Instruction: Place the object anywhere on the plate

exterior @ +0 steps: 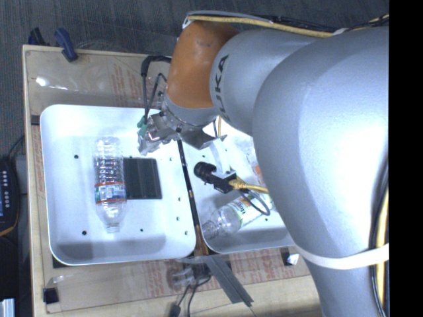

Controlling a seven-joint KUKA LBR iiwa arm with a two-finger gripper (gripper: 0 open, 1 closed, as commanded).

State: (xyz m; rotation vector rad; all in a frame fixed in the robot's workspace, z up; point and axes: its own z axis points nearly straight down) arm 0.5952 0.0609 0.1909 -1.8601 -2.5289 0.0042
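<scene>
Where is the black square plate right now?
The black plate lies flat in the left bin, right of center, beside the upright-lying clear water bottle and just below the gripper.

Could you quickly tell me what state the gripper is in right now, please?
Gripper: over the left bin, just above the black plate; open or shut cannot be told.

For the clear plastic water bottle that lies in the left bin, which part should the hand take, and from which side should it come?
Grip the clear plastic water bottle at its middle, near the label band, coming straight down from above. It lies on its side on the floor of the left white bin, so the fingers should close across its narrow width. The flat black square sits close beside it, leaving little room there.
</scene>
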